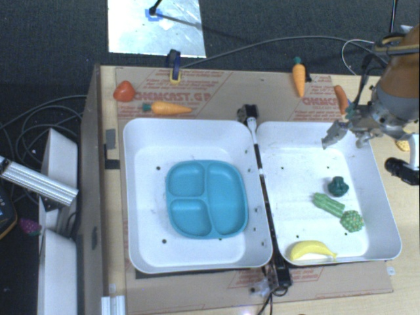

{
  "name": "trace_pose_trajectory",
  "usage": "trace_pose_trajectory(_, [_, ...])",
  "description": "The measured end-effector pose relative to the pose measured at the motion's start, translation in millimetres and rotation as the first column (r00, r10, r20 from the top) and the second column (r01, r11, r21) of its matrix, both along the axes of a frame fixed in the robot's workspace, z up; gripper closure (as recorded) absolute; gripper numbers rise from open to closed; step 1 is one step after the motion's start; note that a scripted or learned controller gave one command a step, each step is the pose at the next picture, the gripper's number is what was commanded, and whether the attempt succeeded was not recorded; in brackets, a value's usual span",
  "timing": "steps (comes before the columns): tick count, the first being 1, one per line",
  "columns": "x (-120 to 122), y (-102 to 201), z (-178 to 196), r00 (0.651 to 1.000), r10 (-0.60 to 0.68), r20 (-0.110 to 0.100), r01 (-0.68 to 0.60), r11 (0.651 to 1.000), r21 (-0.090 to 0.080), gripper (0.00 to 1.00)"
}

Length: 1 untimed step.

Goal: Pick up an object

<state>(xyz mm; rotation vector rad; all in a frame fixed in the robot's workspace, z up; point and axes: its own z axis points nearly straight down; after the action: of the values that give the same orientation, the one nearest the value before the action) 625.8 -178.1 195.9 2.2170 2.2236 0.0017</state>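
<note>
Single fixed camera, mounted high above the table, looking down at a slant. Far side of the table sits toward the top of the frame, near side toward the bottom. Both white bins fall inside the frame: left bin centre-left, right bin centre-right, meeting at a seam mid-frame. Stand-off is moderate (wide enough to take in dark floor beyond the table at top and left). Arm enters at the upper right edge, cut off by the frame. No second view, so no overlap.
</note>
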Motion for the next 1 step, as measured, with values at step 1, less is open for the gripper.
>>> trace_pose_trajectory(1, [-41.3, -14.6, -111.5, 1.0, -0.002, 0.0, 0.002, 1.0, -0.001, 0.0])
